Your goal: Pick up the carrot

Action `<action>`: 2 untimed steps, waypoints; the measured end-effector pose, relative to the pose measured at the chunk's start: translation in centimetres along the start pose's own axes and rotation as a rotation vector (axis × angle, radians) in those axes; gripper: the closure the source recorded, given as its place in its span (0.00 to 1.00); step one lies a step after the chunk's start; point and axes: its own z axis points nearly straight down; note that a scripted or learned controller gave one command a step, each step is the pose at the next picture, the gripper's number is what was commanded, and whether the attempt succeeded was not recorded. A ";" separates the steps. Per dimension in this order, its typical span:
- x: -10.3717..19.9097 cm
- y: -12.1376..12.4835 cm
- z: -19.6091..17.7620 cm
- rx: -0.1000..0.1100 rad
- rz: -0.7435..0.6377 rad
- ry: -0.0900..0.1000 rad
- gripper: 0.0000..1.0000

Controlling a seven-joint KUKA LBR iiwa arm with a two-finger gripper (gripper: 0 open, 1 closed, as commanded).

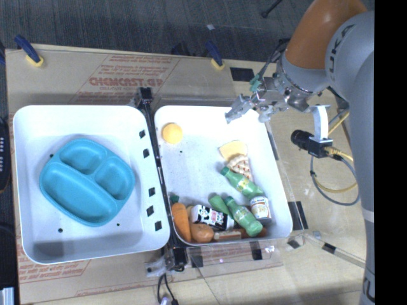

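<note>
Camera view
Carrot (181, 219): lies in the right bin (197, 122), at its near left corner, beside a small black-and-white carton (212, 216).
Tool (236, 111): hovers over the right bin's far edge, well apart from the carrot, grasping nothing; whether its fingers are parted, I cannot tell.
Left bin (38, 122): holds a blue divided tray (87, 181).
Other contents, right bin: green bottles (240, 181), yellow ball (172, 133).

The arm (reaching in from the right) carries its gripper (236, 111) tilted leftward.
</note>
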 end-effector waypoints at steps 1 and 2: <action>0.8 1.3 13.7 0.014 0.067 0.002 0.00; -2.9 1.3 7.8 -0.002 0.154 -0.004 0.00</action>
